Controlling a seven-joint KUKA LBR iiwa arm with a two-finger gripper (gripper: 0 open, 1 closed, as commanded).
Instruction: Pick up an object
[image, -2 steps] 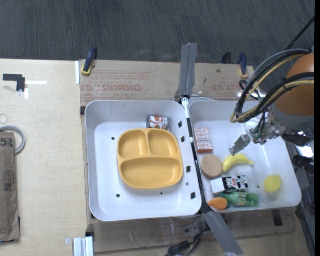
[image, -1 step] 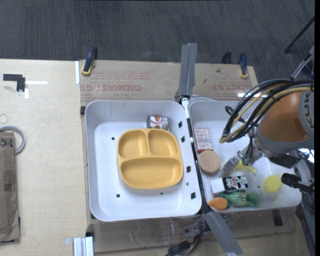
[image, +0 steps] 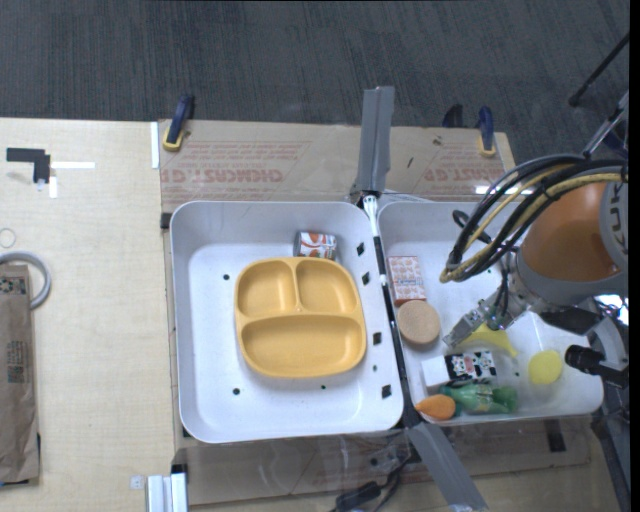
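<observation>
Camera view: gripper (image: 478, 322) low over right bin (image: 590, 400)

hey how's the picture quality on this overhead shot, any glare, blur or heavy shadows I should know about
Camera view: lighting is even and soft, with faint shadows under the yellow divided plate and along the rim of the left bin. The white bins are bright but not blown out. Small items in the right bin, near the gripper, look soft and hard to read; its orange band shows a mild sheen.
</observation>
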